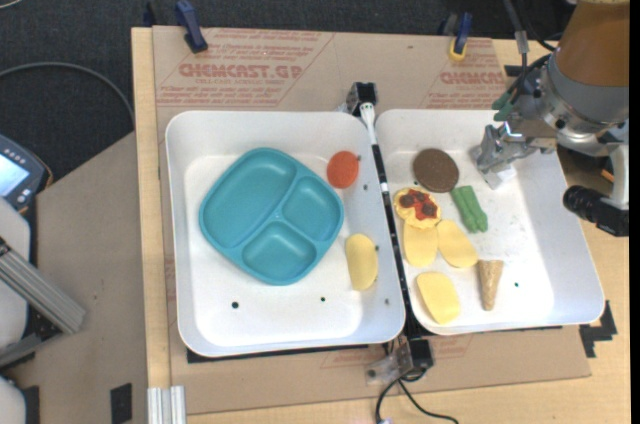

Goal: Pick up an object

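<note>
The gripper point(494, 155) is seen above the right bin point(560, 312), its grip state unreadable, with the green piece point(468, 208) lying just below-left of it, long axis slanting down-right.

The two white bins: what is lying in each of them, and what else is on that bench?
Left bin: 1, white, left half of the board.
Right bin: 1, white, right half.
Divided plate: 1, teal, left bin, centre.
Round piece: 1, orange-red, left bin, upper right.
Oval piece: 1, yellow, left bin, right side.
Brown disc: 1, right bin, top left.
Pizza-like piece: 1, yellow with red, below the disc.
Green piece: 1, right bin, middle.
Yellow pieces: 3, right bin, lower left.
Cone: 1, tan, right bin, lower middle.
Clamps: 2, blue, board's far edge.
Arm: 1, grey and orange, right.
Gripper: 1, grey, over the right bin's top.
</note>
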Robot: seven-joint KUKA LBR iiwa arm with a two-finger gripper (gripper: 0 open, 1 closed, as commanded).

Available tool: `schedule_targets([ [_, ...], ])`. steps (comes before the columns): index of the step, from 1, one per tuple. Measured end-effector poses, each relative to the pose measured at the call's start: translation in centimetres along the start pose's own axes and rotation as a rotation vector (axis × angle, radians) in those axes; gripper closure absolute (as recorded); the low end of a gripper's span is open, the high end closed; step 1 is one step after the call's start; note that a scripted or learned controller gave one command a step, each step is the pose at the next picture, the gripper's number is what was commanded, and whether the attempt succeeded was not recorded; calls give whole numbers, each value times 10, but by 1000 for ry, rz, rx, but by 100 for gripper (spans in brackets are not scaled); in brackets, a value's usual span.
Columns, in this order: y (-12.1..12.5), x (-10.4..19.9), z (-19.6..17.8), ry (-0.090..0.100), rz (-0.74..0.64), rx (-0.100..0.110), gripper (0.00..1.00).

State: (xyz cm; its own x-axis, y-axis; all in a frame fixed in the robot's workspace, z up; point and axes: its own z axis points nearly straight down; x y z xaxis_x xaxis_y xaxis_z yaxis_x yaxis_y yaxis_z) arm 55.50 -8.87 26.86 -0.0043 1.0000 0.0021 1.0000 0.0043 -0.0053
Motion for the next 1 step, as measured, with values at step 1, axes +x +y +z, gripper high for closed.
schedule_targets([
  [1,29,56,26,0,-2,-3,100],
])
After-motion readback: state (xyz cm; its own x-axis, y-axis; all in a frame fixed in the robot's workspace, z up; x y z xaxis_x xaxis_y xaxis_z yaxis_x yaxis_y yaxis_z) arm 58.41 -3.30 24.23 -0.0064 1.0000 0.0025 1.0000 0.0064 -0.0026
